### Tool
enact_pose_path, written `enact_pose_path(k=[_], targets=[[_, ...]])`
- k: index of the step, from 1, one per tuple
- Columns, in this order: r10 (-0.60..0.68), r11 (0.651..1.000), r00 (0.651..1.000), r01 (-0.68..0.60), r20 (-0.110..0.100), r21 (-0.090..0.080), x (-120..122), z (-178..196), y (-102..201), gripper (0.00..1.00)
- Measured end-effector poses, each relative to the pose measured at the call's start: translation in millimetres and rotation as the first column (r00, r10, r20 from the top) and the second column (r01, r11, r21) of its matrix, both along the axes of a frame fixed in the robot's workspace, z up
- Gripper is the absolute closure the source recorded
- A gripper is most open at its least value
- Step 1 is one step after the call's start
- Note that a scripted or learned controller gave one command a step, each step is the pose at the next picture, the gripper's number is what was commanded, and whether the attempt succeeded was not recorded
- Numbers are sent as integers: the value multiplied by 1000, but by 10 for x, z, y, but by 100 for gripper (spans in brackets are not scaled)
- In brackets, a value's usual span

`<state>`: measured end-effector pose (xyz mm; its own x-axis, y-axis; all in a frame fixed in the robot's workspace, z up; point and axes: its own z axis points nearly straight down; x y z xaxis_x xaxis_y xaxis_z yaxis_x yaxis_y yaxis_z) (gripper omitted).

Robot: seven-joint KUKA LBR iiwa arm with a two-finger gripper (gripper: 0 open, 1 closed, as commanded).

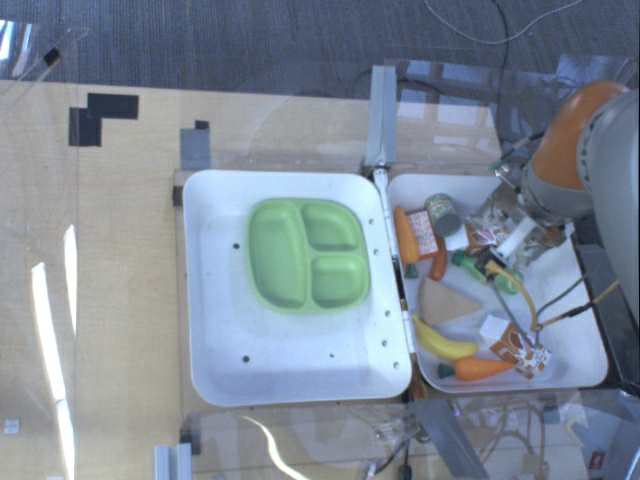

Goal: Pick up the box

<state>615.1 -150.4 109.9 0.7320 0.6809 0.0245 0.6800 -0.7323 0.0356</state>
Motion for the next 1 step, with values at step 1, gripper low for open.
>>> enact_pose_path(k=[1], targets=[[-226,974,974,225,15,12,-609,-16,-447,0]])
